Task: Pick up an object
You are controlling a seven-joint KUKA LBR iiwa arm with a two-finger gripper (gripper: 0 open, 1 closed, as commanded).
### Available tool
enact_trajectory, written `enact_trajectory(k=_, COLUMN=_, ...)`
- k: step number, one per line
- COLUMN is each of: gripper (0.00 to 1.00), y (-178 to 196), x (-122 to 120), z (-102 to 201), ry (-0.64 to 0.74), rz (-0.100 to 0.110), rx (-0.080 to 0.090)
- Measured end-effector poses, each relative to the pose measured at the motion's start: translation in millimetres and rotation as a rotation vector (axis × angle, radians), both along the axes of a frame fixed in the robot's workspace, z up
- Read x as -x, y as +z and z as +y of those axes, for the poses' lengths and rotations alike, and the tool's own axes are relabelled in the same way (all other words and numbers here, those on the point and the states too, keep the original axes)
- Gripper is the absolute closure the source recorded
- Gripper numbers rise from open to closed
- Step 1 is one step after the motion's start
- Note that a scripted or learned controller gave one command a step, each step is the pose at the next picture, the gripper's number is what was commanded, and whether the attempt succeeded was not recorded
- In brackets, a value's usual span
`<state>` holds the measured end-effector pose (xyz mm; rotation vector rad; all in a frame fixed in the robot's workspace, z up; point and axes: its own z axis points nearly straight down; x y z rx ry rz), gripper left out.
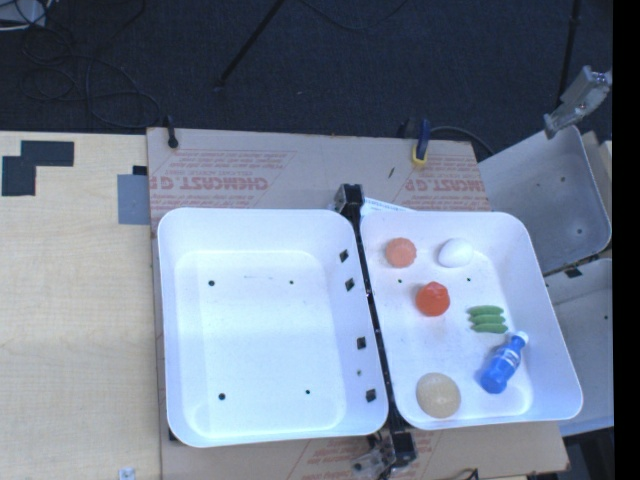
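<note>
The right bin (548, 298) holds several small objects. A salmon-coloured ball (400, 252) and a white egg-shaped piece (455, 253) lie near its far wall. Close to the middle sits a red, strawberry-like item (433, 299), with green pea pods (487, 317) to its right. A blue bottle with a white cap (502, 363) lies tilted towards the near right corner. A beige round object (438, 395) rests by the near wall. All of them lie apart from each other.
The left bin (175, 298) stands beside the right one, joined along a seam with black clips (360, 308). Both rest on a cardboard sheet (260, 173). A grey metal plate (550, 193) lies right of the bins, and a wooden bench top (70, 308) to the left.
</note>
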<state>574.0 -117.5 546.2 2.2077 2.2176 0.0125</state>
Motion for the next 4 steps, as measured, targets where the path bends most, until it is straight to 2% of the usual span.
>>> enact_trajectory(k=1, gripper=0.00, y=-9.6, x=-21.5, z=-75.4, ry=-0.009, rz=0.016, rx=-0.001)
enact_trajectory(k=2, gripper=0.00, y=-9.8, x=-59.9, z=-96.3, ry=-0.005, rz=0.016, rx=-0.001)
enact_trajectory(k=3, gripper=0.00, y=-9.0, x=-71.0, z=-94.4, ry=0.000, rz=0.016, rx=-0.002)
enact_trajectory(k=4, gripper=1.00, y=0.7, x=-71.5, z=-92.3, ry=0.007, rz=0.019, rx=-0.002)
